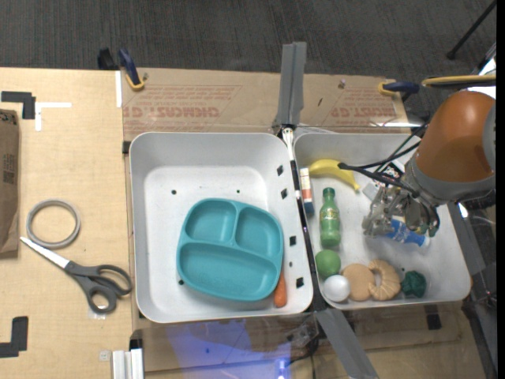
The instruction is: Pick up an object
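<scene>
From above, a light wooden bench (pixel 63 133) stands on dark carpet, with cardboard (pixel 205 105) under two white bins. Scissors (pixel 83 273) and a tape roll (pixel 53 223) lie on the bench at left. The left bin (pixel 197 152) holds a teal divided plate (pixel 231 248) with a carrot (pixel 280 290) beside it. The right bin (pixel 442 279) holds a banana (pixel 333 171), green bottle (pixel 329 218), green ball (pixel 327 261), white ball (pixel 337 287), and a bagel-like toy (pixel 372 280). The gripper (pixel 388 215) sits low in the right bin at a blue-and-white object (pixel 409 234); whether its jaws are spread or closed cannot be told. The arm (pixel 454 144) reaches in from the right, wrist pointing down.
</scene>
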`<action>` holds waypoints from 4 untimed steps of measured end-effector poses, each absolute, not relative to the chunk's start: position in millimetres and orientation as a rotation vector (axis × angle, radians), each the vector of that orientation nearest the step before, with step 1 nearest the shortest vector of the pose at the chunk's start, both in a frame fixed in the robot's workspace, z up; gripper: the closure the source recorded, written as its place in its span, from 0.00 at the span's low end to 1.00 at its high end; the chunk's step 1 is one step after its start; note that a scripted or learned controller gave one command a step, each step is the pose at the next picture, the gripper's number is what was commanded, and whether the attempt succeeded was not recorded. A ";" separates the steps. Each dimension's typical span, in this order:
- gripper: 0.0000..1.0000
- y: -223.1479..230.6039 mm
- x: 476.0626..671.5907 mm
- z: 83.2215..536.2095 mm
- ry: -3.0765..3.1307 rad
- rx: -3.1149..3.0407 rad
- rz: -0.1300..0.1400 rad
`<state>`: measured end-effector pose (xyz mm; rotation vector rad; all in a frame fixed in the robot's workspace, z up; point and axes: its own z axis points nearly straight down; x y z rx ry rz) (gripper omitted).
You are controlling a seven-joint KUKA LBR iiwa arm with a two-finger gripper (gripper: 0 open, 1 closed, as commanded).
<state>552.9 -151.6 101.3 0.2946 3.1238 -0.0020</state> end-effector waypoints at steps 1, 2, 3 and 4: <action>1.00 -118.7 480.6 91.7 3.066 0.683 0.000; 1.00 -90.8 507.5 217.6 3.014 0.874 -0.001; 1.00 -90.7 509.0 226.7 3.013 0.869 -0.003; 1.00 -90.5 510.4 235.6 3.012 0.864 -0.004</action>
